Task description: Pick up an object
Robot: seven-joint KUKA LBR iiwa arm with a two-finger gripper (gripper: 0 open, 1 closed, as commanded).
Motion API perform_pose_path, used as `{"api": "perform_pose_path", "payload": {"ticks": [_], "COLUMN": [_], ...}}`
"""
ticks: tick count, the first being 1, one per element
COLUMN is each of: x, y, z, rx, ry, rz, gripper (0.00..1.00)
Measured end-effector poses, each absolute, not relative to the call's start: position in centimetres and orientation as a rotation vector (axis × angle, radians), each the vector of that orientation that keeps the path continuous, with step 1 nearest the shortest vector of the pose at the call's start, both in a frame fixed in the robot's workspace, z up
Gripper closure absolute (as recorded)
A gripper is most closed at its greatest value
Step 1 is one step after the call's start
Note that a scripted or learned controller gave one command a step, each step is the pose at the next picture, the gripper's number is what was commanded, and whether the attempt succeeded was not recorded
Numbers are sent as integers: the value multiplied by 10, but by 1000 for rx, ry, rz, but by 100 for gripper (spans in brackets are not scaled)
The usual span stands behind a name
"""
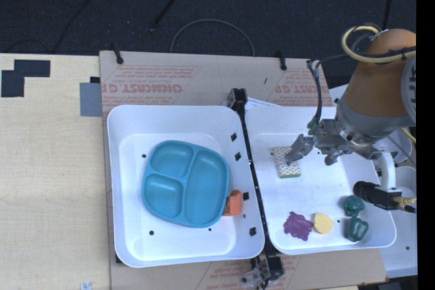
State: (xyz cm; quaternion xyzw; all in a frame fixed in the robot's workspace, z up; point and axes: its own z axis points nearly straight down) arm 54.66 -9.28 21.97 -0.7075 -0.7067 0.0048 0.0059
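Now my gripper (293,154) hangs over the right bin (272,120), its tip touching a small patterned pad (287,166). Whether it grips the pad, I cannot tell. Nearby lie a purple toy (298,225) and a yellow piece (323,223).

A robotics lab: left of the gripper (293,154), two white bins (129,125) sit on taped cardboard (177,81) over a pale wooden tabletop (47,180), with cables (211,30) trailing across dark carpet behind.

The bench (47,180) bears cardboard (170,78), with two white bins, left (126,122) and right (272,120), side by side.
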Motion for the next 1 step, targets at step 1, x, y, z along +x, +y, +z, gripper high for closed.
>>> {"api": "perform_pose_path", "payload": {"ticks": [1], "x": [549], "y": [-93], "z": [226], "rx": [-2218], "ry": [-2220], "rz": [4], "gripper": [0]}}
